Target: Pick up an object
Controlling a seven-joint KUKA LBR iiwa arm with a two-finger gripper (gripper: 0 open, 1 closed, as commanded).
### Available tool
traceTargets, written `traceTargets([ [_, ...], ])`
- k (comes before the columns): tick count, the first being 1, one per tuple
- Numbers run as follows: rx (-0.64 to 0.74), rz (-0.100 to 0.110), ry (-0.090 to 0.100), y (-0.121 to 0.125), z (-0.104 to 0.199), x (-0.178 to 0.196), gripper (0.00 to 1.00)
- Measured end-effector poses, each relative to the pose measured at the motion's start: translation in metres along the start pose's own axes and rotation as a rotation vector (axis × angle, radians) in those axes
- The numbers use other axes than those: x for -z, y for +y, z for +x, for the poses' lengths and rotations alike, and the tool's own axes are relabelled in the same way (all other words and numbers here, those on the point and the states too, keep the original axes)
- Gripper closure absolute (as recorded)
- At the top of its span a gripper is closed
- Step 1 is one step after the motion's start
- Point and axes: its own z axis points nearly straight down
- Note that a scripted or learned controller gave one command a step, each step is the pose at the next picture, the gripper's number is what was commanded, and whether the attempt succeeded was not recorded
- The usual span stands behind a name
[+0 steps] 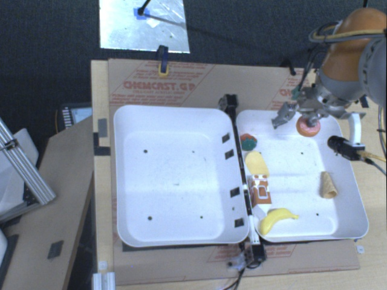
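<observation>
Looking down past dark carpet onto a cardboard-topped bench [181, 80], with a shiny metal sheet [144, 17] lying beyond its far edge. Passing an aluminium rail [21, 168] slanting beside the bench at the far left, then coming to the left bin [175, 174], butting against its neighbour along a row of black clips [233, 156].

Crossing into the right bin [344, 213] and finding most pieces bunched along its left wall, probably from tumbling there:
- far end: a teal and orange lump [248, 141]
- just beside it: a pale yellow piece [256, 162]
- against the wall: an orange and white box [260, 190]
- nearest the camera: a banana [278, 218]

Judging that cluster awkward to grasp, with wall and neighbours getting in the way.

Moving on to a tan cone [328, 185], lying alone on bare bin floor. Reaching an orange disc [309, 127] near the far wall, well apart from the rest and sitting right at the hand [299, 116]. Seemingly going for this piece. Failing to tell whether the hand is apart, together or clamped on the disc. Ending at the grey arm [354, 47], reaching in from the right.
</observation>
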Motion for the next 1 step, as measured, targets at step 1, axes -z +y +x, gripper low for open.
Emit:
traceTargets([
  [1, 0.001, -0.003, 0.000, -0.0683, 0.0180, -0.1017, 0.00],
])
